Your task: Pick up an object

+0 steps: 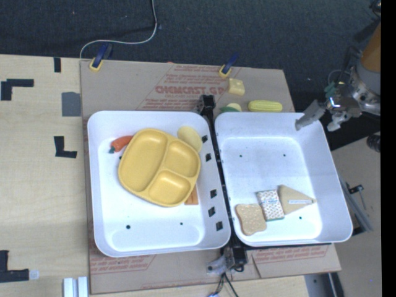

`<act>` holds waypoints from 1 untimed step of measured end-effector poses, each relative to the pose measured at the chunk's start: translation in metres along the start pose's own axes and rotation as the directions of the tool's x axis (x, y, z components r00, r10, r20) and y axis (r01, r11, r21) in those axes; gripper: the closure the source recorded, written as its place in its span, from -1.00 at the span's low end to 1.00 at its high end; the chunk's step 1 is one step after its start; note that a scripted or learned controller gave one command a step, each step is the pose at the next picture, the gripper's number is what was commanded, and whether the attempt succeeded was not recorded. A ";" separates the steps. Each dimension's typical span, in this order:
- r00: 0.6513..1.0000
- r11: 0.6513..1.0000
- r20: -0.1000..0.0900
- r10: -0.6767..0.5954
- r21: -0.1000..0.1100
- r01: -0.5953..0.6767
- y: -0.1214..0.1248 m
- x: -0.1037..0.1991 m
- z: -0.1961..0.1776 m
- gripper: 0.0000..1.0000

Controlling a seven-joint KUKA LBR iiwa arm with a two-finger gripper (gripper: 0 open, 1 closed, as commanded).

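Note:
My gripper (322,120) hangs over the far right corner of the right bin (322,159), just past its rim. Its two fingers are spread apart and open, with nothing between them. In the near part of that bin lie a tan toast-shaped piece (250,218), a small patterned packet (270,204) and a pale yellow wedge (294,198), all touching or nearly touching. The left bin (105,215) holds a yellow divided plate (159,167), a pale yellow fruit (190,137) and an orange carrot (121,143). An orange piece (192,197) pokes out from under the plate.
On the cardboard behind the bins lie a yellow block (236,87), a corn cob (265,106) and a small green-and-white item (231,108). Black clips (210,159) run along the divider between the bins. A white cable (133,39) crosses the dark floor at the back.

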State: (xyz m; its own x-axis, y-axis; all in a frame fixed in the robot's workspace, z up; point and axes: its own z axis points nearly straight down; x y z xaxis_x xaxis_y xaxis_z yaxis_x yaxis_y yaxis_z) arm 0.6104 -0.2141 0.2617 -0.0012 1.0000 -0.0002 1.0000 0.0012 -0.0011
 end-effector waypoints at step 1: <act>1.000 1.000 -0.003 0.001 0.009 -0.001 -0.018 -0.005 0.154 -1.00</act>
State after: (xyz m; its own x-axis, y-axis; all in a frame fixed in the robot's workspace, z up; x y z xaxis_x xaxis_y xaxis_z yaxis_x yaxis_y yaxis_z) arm 0.5922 -0.2190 0.1077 -0.0002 1.0000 0.0023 0.9999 0.0002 -0.0104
